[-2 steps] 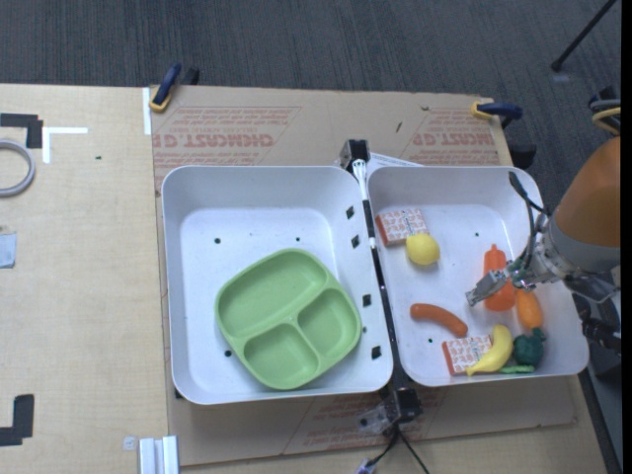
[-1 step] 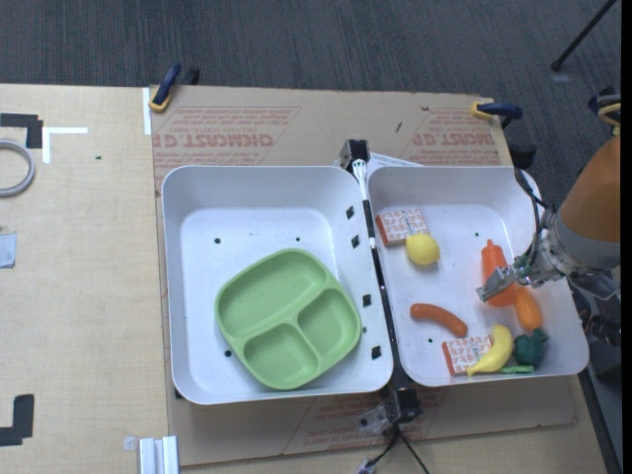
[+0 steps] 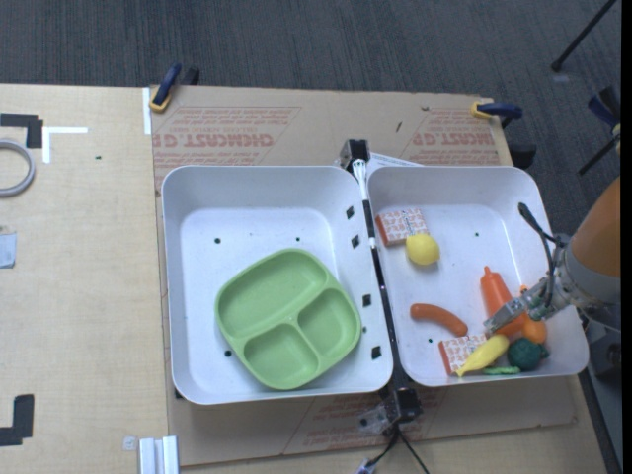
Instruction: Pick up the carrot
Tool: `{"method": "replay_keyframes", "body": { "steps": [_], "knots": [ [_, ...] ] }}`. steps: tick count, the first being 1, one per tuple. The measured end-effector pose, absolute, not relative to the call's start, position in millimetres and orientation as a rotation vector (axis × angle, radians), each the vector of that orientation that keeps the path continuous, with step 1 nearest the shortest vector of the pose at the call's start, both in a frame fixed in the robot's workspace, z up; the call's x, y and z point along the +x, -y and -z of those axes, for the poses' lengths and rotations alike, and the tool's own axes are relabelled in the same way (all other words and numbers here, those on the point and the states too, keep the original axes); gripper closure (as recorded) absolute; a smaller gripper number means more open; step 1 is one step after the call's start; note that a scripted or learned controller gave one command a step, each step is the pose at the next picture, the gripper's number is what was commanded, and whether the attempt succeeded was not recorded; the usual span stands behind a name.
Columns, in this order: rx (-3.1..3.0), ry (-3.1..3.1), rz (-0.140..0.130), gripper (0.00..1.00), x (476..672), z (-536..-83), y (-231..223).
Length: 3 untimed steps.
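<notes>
The light is even and rather bright, coming from above — no strong glare on the two white bins [image 3: 265,181]. Shadows are soft and short, mostly along the inner walls of the bins and under the green plate [image 3: 287,318]. The picture is a little soft overall; small things at the right side look blurred, and the arm [image 3: 600,245] at the edge is unsharp.

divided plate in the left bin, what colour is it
Light green: the three-compartment plastic plate, seen best in the camera view, lies in the left white bin.
</notes>
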State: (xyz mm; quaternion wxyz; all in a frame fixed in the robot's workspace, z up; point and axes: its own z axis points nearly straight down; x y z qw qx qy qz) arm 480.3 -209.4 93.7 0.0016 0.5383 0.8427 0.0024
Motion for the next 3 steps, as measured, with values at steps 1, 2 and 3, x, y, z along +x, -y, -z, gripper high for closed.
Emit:
{"method": "replay_keyframes", "body": {
  "steps": [1, 2, 3],
  "knots": [
    [1.633, -2.681, -0.001, 1.00, 547.5, -165.5, 159.3],
    [1.634, -2.680, -0.001, 0.00, 547.4, -165.6, 159.4],
    [1.292, -2.863, 0.000, 0.00, 525.2, -92.2, 169.2]
  ]
}}
